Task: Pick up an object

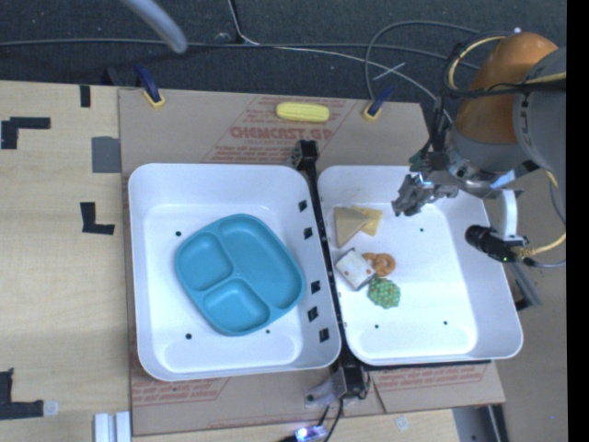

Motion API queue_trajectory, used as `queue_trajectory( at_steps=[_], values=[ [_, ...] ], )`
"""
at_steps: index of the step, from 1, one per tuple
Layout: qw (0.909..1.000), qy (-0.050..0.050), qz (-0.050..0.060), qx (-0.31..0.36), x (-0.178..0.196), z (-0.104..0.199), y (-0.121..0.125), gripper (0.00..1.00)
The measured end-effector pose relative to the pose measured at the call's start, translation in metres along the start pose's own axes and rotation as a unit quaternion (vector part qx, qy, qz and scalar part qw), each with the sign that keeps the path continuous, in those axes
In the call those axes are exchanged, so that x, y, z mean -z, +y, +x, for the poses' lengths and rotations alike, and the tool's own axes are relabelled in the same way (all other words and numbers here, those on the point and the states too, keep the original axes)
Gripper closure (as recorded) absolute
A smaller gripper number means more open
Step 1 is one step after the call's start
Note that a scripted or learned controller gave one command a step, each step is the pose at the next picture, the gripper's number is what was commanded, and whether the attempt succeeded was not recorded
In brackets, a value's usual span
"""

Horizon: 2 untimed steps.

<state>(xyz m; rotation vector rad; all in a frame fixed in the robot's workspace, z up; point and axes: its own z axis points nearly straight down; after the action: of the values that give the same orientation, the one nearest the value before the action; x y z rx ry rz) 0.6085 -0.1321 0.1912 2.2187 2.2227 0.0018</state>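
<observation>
Ok, claw (409, 201) hangs over upper part of right bin (479, 330), nothing visibly between fingers; can't tell how far open. Pickables sit in that bin's left half: cheese wedge (355, 222), white block (352, 268) touching pretzel (381, 263), green broccoli (385, 293) just below. Left bin (152, 210) has blue divided tray (239, 273). Yellow banana (302, 111) on counter (55, 247) behind bins.

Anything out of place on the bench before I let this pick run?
One thing: a yellow banana-like toy lies on the cardboard behind the bins, outside both. The blue tray sits askew in the left bin. The small items cluster by the right bin's left wall.
</observation>
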Motion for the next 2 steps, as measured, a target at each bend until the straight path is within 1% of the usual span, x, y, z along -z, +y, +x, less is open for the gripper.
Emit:
queue_trajectory(
  at_steps=[1, 2],
  values=[
    [1.0000, -0.001, -0.001, 0.000, 0.053, 0.000, 0.001, 1.00],
    [1.0000, 0.000, 0.002, 0.001, 0.046, 0.046, -0.020, 1.00]
  ],
)
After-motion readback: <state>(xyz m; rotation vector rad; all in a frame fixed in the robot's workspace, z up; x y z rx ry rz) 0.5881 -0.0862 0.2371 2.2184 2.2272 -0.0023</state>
